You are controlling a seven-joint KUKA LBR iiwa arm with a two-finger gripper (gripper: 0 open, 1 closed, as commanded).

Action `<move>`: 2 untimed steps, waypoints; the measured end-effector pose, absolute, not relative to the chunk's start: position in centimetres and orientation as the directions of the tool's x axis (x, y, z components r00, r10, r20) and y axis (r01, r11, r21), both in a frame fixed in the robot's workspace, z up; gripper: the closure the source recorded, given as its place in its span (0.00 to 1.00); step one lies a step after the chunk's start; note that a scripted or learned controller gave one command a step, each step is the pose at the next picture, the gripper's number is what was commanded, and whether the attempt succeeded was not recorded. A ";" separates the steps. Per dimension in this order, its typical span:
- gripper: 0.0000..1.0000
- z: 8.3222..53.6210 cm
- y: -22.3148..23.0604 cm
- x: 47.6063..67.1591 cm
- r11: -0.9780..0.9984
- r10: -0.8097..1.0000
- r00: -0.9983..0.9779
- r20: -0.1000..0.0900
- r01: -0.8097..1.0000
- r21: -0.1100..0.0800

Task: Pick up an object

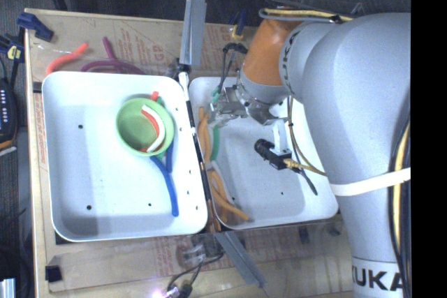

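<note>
Slanted overhead view of a plywood counter (140,265) carrying two shallow white bins side by side. Grey arm (349,115) with an orange band, reaching in from the right and bent down over the right bin (307,209). Gripper (218,114) low at that bin's left wall, toward the counter's far edge, just above a slim green strip (215,143) and near a tangle of orange strips (220,195) lying along the same wall toward the counter's near edge. Open or closed: cannot tell from this angle, the working end being hidden under the wrist housing; nothing visibly gripped. In the left bin (70,164), well apart from the gripper: a green bowl (136,125) with a red and white piece inside, and a blue-handled tool (170,185) running from beneath the bowl toward the near edge. Step in hand, as a judgement: reach and descent onto a target, most likely the green strip, with the lift not yet begun. Next move probably calling for a square close across the strip rather than against the bin wall, then a straight, slow rise to prove the hold. Risk worth noting: strip close against the wall, little room beside it, so an easy slip or an empty close.
</note>
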State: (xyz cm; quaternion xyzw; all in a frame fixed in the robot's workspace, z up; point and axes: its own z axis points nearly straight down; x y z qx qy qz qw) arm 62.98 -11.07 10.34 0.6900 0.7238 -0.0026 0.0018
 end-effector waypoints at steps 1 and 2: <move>0.00 10.5 -11.3 63.0 0.046 0.999 -0.046 -0.010 0.999 0.001; 1.00 11.4 -11.2 63.0 0.049 0.999 -0.049 -0.009 0.999 0.000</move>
